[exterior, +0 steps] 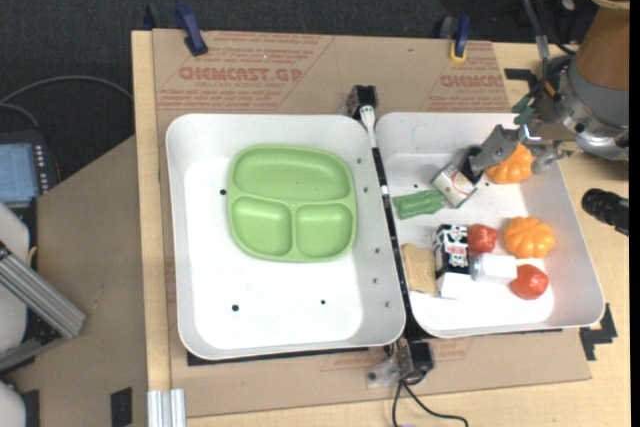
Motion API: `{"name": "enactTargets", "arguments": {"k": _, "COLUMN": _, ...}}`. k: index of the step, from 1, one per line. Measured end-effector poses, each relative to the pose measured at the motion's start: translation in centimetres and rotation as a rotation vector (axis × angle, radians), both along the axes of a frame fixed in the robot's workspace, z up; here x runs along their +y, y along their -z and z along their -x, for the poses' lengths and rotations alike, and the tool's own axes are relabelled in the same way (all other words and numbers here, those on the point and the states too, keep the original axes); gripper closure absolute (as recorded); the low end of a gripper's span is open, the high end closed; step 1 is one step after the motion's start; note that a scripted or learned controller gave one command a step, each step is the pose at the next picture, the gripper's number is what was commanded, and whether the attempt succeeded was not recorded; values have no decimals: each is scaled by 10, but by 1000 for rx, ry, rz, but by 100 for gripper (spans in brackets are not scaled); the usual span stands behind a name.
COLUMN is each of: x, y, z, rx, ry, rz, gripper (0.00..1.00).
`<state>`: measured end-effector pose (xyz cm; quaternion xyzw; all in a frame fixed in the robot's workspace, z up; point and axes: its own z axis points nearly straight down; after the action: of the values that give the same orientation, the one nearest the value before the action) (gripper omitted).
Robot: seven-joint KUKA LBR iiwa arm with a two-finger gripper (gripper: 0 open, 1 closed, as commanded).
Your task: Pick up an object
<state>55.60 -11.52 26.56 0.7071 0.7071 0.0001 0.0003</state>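
My gripper point(488, 153) hangs low over the far part of the right bin point(575, 310), reaching in from the right. It sits between a small white and red can point(455, 185) on its left and an orange fruit point(512, 165) on its right, close to both. Whether it touches either I cannot tell. Nearer the front lie a green piece point(418, 205), an orange pumpkin point(528, 236), a red tomato point(483, 238), a black and white toy point(454, 246), a white block point(478, 275), a second red fruit point(530, 283) and a tan slab point(418, 268).
The left bin point(200, 305) holds a green divided plate point(292, 202). A black clamp point(362, 100) sits at the far end of the ridge between the bins. Blue clips point(190, 27) hold the cardboard bench top. A cable point(420, 405) runs off the front edge.
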Motion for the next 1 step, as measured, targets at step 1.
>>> {"name": "enactTargets", "arguments": {"k": 1, "x": 55, "y": -37, "z": 56, "rx": 3, "ry": -5, "rz": -3, "gripper": 0}}
